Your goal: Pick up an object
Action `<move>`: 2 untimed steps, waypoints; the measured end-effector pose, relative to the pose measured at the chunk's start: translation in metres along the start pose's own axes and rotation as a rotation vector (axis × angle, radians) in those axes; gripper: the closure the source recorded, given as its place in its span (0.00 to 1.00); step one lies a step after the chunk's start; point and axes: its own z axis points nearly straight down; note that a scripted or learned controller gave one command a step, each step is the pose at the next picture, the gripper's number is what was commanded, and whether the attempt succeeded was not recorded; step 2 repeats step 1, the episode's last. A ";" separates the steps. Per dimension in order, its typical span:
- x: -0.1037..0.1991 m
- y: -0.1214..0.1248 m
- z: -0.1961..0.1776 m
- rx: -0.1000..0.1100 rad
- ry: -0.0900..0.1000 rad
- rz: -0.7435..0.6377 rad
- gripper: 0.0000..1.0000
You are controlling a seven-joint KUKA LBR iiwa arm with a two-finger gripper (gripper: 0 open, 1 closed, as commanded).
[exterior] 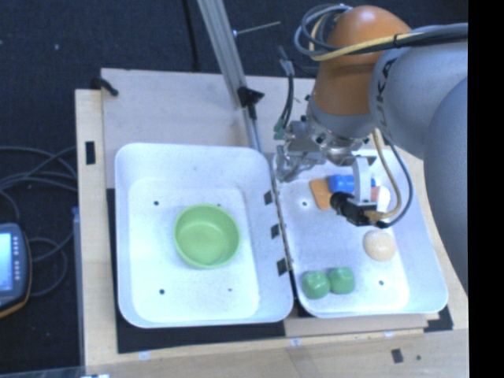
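From the overhead camera I see the grey arm with its orange band (358, 50) reaching in from the right, its two-finger gripper (293, 164) hanging over the far left corner of the right-hand shallow white bin (417, 290), close to the divide between the two bins. I cannot tell how the tool is set; it is too small and cluttered to read, and I see nothing in it.

In that right bin I count a flat orange block (319, 193) just beside a blue-and-white object (344, 183), both partly under the wrist hardware. Nearer the camera sits a pale cream ball (379, 246), and near the front rim lie two small green rounded pieces (328, 282), touching side by side.

The left-hand shallow white bin (142, 179) holds a light green plastic bowl (206, 235), upright, about in its middle.
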 end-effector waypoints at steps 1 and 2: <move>0.049 0.004 -0.002 -0.001 0.001 -0.001 1.00; 0.049 0.004 -0.002 -0.001 0.001 -0.001 1.00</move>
